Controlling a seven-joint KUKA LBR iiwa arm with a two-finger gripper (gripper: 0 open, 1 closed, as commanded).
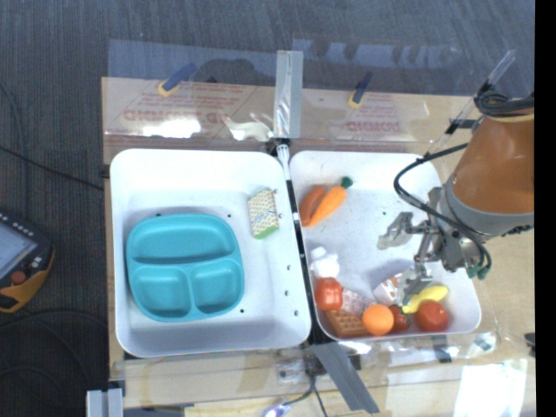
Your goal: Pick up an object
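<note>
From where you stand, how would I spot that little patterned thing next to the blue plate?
Look in the left white bin, which holds a turquoise divided plate. Just past the plate's upper right corner, near the wall between the bins, lies the small sponge-like pad. It alone is flat, rectangular and speckled yellow-green.

Two white bins, one teal divided plate, one sponge, one carrot (plus jumbled toy foods, uncountable).

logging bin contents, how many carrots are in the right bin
1: an orange toy carrot with a green tip lies at the far left corner of the right white bin. Others may hide in the near-edge pile.
</note>
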